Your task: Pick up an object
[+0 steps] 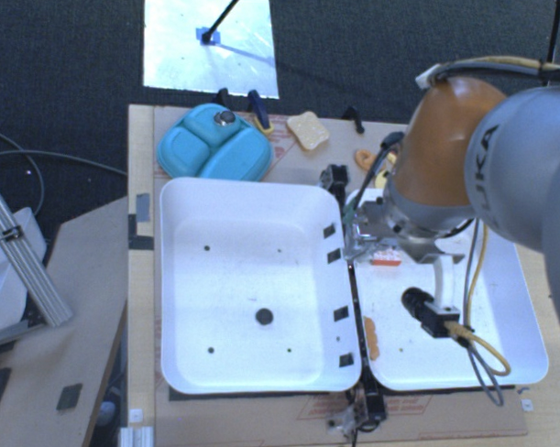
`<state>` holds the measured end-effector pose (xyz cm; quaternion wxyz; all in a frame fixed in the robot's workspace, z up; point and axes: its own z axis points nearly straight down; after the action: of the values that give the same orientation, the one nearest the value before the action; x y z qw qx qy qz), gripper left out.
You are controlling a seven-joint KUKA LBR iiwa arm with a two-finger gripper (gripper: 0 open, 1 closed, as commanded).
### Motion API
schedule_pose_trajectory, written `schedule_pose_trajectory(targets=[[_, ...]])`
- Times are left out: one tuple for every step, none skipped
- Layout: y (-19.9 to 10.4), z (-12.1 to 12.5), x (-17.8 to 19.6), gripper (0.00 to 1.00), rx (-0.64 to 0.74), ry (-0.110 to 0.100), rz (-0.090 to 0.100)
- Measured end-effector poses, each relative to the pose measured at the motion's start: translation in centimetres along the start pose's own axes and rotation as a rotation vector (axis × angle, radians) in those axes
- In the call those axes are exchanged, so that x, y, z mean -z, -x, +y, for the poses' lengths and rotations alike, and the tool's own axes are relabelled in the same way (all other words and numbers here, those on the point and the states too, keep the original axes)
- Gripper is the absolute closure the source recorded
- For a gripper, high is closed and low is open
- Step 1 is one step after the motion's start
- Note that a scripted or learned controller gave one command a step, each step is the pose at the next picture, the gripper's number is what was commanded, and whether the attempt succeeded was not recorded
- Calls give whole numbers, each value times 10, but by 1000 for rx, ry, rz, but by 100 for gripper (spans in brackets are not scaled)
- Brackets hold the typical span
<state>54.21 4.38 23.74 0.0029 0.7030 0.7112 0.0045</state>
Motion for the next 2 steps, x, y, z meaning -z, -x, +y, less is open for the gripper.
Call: schedule_pose_trajectory(targets=[[55,-56,65,100,-15,-4,-3],[35,-47,68,100,-6,-6,-2]])
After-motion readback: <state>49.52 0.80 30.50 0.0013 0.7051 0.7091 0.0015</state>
